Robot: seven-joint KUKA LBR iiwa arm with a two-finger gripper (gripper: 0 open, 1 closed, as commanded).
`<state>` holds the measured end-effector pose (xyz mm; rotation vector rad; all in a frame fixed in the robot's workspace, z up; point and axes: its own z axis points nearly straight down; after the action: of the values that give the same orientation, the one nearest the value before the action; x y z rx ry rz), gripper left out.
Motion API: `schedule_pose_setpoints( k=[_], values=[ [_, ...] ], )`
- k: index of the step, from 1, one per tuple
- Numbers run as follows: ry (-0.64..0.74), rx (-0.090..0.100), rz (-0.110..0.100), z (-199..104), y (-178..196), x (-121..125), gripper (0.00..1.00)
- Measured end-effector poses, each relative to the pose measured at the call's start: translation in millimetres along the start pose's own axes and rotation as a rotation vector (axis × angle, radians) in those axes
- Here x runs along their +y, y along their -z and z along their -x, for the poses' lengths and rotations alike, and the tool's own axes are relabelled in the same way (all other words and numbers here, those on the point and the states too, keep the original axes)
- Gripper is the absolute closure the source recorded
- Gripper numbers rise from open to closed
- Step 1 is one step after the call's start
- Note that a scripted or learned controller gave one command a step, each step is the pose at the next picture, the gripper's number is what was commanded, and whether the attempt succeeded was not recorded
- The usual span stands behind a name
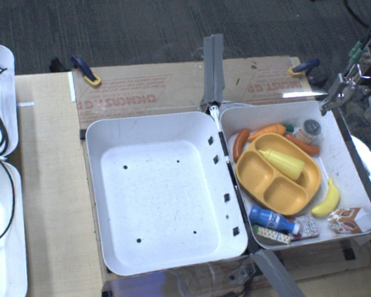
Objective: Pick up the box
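A small flat box (273, 235) with a dark patterned side lies along the front wall of the right bin (351, 161). A blue bottle (271, 220) rests against its far side. Touching the box's right end is a pinkish printed packet (307, 228). An orange and white carton (346, 220) lies in the bin's front right corner.
A yellow divided plate (279, 175) carries a yellow squeeze bottle (284, 161). Around it lie a red sausage (238, 143), a carrot (267, 131), a banana (327, 201) and a small jar (311, 127). The left bin (98, 185) adjoins. A metal clamp (338, 91) overhangs the right bin's back corner.
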<state>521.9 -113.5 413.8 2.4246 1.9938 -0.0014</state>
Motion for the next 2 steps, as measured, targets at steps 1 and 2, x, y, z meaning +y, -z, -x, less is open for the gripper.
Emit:
schedule_pose_setpoints(
  k=[1,2],
  values=[
    [0.188,0.002,-0.008,-12,-170,-29,0.00],
    [0.190,0.003,-0.009,23,-272,-43,0.00]
  ],
)
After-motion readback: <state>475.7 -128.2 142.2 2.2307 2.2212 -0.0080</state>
